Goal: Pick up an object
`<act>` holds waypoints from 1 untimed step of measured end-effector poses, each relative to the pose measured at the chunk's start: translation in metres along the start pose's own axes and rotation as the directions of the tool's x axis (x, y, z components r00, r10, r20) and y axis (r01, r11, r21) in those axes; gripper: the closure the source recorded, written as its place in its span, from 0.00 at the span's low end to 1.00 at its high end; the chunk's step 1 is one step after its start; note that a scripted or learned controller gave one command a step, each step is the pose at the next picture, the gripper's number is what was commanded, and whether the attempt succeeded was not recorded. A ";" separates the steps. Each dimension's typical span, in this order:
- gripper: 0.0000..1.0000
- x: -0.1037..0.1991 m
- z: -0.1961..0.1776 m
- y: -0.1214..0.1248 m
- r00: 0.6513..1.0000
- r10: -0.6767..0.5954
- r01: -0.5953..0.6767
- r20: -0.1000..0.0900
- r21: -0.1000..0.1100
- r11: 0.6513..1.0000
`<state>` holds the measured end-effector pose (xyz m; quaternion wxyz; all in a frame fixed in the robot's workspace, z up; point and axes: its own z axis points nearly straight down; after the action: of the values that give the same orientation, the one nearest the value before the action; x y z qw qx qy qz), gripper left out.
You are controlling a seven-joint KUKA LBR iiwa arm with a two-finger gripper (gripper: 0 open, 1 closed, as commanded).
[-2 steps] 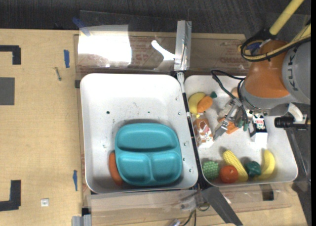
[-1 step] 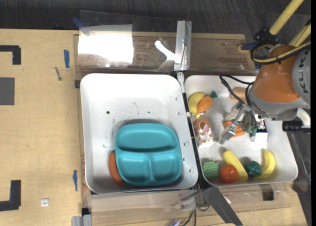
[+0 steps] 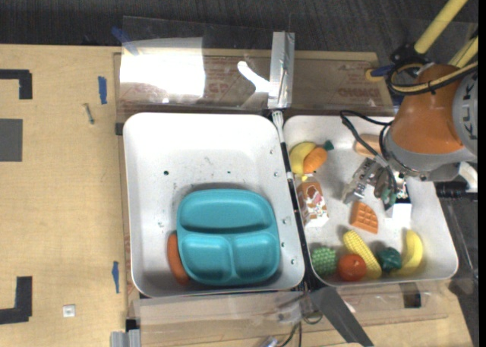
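One orange waffle-textured toy wedge (image 3: 364, 218) just below the gripper (image 3: 370, 183), its opening impossible to tell.

Orange waffle-textured toy wedge (image 3: 364, 218), lying flat, right bin (image 3: 444, 262) middle

Bright, even overhead light fills the scene, throwing strong white glare off the clear plastic sheet (image 3: 182, 72) just behind the left bin (image 3: 144, 186), soft shadows inside that bin, and slight softness across the whole picture.
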<state>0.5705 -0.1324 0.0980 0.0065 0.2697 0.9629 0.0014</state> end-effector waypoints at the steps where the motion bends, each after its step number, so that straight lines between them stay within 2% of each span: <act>1: 0.00 0.000 0.001 0.000 1.000 0.000 0.000 -0.001 0.001 1.000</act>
<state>0.5701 -0.1323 0.0973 0.0057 0.2697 0.9629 0.0013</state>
